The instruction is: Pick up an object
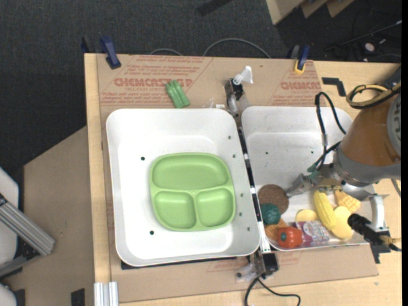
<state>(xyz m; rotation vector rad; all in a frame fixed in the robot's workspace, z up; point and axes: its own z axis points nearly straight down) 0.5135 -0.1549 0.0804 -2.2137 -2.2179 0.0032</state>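
The gripper point(305, 182) hangs low in the right bin point(280, 139); whether it is released or clenched cannot be told. Just beside it crowd corn point(326, 213), a brown ball point(273, 195) and a tomato point(290, 236) (all near the front wall). A green tray point(191, 191) sits in the left bin point(127, 171).

Tabletop point(146, 75): my bench top looks like matt brown cardboard with red print.
Bins point(127, 139): smooth white plastic, slightly glossy.
Divided tray point(191, 190): smooth pale-green plastic, matt sheen.
Toy corn point(326, 212): glossy yellow plastic (bumpy surface).
My arm point(373, 136): satin orange band, smooth grey casing.
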